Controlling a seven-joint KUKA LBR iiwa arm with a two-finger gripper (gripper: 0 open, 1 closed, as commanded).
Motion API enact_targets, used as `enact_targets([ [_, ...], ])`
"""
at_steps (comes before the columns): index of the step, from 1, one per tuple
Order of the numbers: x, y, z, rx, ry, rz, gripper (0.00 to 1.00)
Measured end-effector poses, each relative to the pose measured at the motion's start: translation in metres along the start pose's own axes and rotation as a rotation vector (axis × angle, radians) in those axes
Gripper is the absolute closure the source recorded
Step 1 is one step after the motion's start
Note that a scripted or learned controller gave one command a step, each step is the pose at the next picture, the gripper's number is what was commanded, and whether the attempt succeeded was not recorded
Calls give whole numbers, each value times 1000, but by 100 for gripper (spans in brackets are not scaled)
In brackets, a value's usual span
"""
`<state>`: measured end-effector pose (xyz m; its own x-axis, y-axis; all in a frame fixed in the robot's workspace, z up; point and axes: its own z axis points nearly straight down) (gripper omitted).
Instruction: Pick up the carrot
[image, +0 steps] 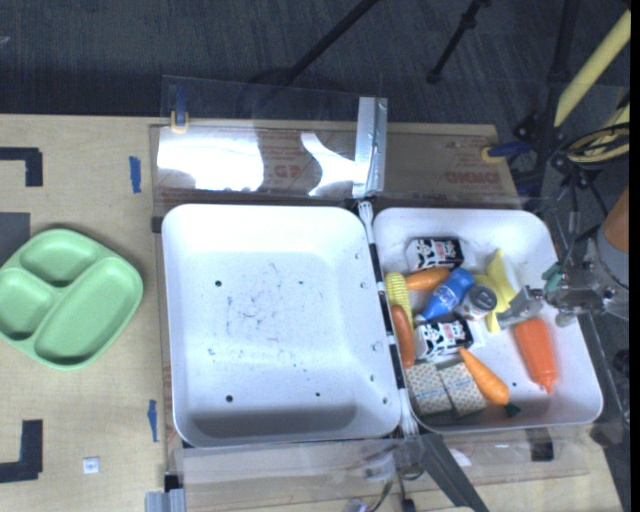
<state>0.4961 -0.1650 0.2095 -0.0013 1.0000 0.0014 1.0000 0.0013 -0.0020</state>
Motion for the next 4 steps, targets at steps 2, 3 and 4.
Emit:
enact_targets([
  [2,13,-13,113,-12,-2,48,100],
  [3,69,2,26,-1,-1,-40,100],
  [4,68,2,25,-1,-1,-39,0],
])
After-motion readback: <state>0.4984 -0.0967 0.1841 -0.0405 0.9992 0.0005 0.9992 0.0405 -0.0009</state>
